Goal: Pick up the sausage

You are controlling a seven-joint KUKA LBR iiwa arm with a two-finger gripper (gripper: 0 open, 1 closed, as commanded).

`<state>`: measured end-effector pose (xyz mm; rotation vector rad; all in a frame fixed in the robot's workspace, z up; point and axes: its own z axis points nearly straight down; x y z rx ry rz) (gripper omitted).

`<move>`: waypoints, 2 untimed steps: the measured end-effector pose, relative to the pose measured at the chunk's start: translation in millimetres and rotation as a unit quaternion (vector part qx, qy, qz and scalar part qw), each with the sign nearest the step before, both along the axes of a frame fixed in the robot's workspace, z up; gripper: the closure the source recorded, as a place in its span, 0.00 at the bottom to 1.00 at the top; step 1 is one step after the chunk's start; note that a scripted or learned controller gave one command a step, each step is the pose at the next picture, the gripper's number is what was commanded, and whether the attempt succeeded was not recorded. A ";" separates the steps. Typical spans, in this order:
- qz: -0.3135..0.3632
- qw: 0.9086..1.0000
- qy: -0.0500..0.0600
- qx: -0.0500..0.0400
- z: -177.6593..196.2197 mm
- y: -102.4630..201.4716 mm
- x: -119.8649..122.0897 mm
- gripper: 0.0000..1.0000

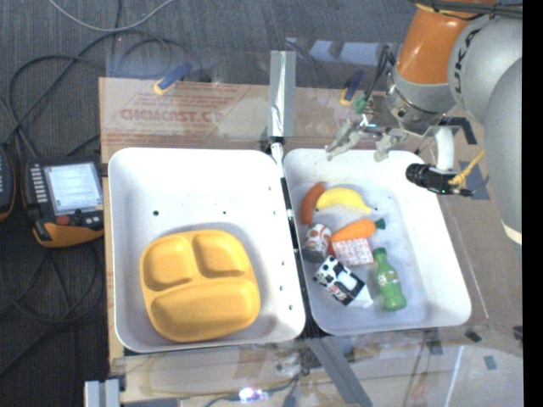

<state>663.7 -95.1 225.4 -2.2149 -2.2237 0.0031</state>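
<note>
Bench layout, large to small. My arm (475,49) comes in from the right and sits above the far edge of the right bin (441,253). The left bin (136,176) carries a yellow divided tray (200,283), nothing else of note.

Right bin contents, clustered toward its left-centre: green bottle (388,281) lying near the front; black-and-white carton (341,281) beside it; a small red-and-white packet (352,251); carrot (353,230); banana (343,198); a small can (317,240) against the divider wall. The sausage (312,197), reddish-brown, lies at the far-left of the cluster, just beside the divider between the bins and touching or nearly touching the banana's left end. I cannot tell which.

My gripper (362,142) hangs over the bin's far rim, above the items, well short of contact. Fingers (338,147) are spread apart with nothing between them.

Step in hand, as I judge it: approach. No grasp made yet.

Next move calls for: shift toward the divider and forward over the sausage, turn the wrist so the fingers straddle its short width, then descend. Risks: the bin wall crowds one finger, the banana crowds the other; a sloppy descent could nudge either or catch the banana instead.
</note>
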 end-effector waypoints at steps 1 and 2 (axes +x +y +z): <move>0.081 0.997 0.000 -0.001 -26.1 8.8 4.7 0.00; 0.051 0.999 0.000 -0.001 -70.0 -12.4 -3.8 0.00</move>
